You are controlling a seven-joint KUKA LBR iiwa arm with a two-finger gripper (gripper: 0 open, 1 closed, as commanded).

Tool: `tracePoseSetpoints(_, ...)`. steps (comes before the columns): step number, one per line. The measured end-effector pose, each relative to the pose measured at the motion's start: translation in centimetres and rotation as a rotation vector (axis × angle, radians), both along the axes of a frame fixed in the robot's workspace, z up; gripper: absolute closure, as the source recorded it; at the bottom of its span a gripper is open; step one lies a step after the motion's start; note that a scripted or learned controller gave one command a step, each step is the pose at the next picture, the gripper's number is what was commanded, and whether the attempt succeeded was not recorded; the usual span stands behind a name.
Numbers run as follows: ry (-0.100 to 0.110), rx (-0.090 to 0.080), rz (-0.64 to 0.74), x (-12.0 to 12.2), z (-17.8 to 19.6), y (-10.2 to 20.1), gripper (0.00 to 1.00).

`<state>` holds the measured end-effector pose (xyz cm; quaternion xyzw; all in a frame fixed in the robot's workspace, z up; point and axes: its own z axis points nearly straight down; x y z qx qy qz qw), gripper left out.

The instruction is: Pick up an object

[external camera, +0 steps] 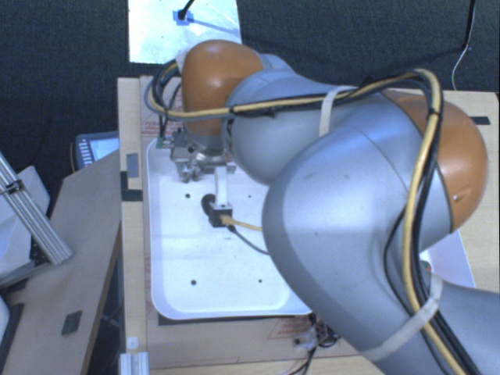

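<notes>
Flanking the bench, far left: an aluminium profile bar (31,221) is seen lying at a slant, with a small screen (94,148) set behind it, near the bench's corner.
Bench (133,287): a pale wooden top, on which the left white bin (203,291) is carried.
Left bin floor: white plastic with a few small dark dots is seen across the part in view; its right side is covered by the arm.
Gripper (190,167): placed low over the bin's rear left corner, under the orange band (215,76).
Gripper state: how far it is open cannot be told from this angle.
Object to be picked: its place cannot be told, since much of both bins is hidden behind the arm.
Arm (351,194): a thick grey body is stretched in from the lower right, with a yellow cable (312,101) strapped along it.
Right bin (449,260): a white sliver is glimpsed past the arm.
</notes>
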<state>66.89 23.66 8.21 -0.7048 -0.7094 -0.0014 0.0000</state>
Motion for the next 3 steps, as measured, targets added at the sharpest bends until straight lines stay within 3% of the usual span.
tracePoseSetpoints(1, -0.001, 0.0, -0.008, -5.6, 6.9, -4.8, 1.0)
tracePoseSetpoints(2, -0.004, 0.0, 0.0, 0.2, 3.1, 0.0, 1.0)
tracePoseSetpoints(3, -0.003, 0.0, 0.0, 0.1, 4.4, -0.2, 1.0)
